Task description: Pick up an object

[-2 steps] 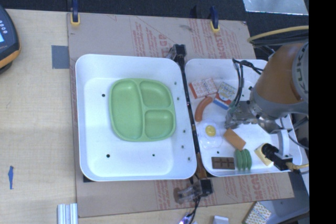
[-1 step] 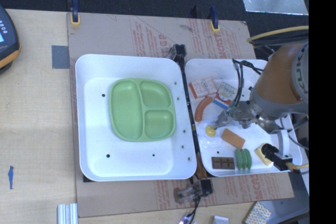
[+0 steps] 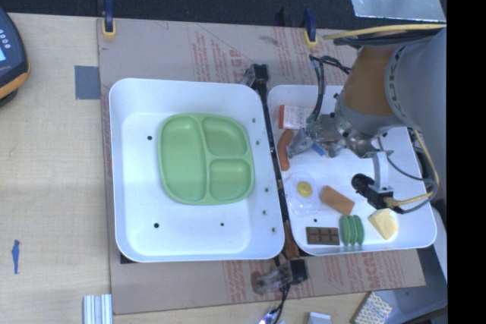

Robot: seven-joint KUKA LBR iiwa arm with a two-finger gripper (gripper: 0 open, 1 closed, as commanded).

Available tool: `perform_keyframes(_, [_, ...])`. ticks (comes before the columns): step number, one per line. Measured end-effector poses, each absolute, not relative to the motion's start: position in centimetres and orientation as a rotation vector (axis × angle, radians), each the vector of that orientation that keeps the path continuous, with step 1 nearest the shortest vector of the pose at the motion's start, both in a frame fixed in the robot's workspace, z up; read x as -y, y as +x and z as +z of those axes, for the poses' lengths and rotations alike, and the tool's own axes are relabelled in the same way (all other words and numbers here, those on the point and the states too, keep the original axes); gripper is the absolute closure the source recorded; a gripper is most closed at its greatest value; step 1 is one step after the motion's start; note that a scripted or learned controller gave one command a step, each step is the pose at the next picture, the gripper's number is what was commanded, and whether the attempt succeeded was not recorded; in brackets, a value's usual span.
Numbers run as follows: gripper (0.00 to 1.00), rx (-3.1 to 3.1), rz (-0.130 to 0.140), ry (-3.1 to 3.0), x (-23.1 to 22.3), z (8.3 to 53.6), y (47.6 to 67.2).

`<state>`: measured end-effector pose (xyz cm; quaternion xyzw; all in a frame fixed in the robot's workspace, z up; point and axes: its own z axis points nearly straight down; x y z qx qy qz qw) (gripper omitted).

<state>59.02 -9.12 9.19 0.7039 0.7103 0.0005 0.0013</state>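
Soft even light, slightly blurry, faint shadows.

A plate (image 3: 205, 159) lies in the left bin (image 3: 133, 239).

- We find a light wooden bench (image 3: 53, 186) with a brown cardboard sheet (image 3: 197, 49) laid flat across its middle.
- Two shallow white bins sit side by side on the sheet: the left bin (image 3: 121, 163) and the right bin (image 3: 414, 239), their inner edges touching.
- A grey tape patch (image 3: 86, 82) lies on the bench, just left of the sheet.
- A yellow-and-black device (image 3: 11, 53) rests at the bench's left edge.
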Motion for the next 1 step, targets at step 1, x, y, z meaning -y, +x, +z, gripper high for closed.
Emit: perform_keyframes(1, [0.0,-2.226,0.002,2.214,9.62,11.68,65.64])
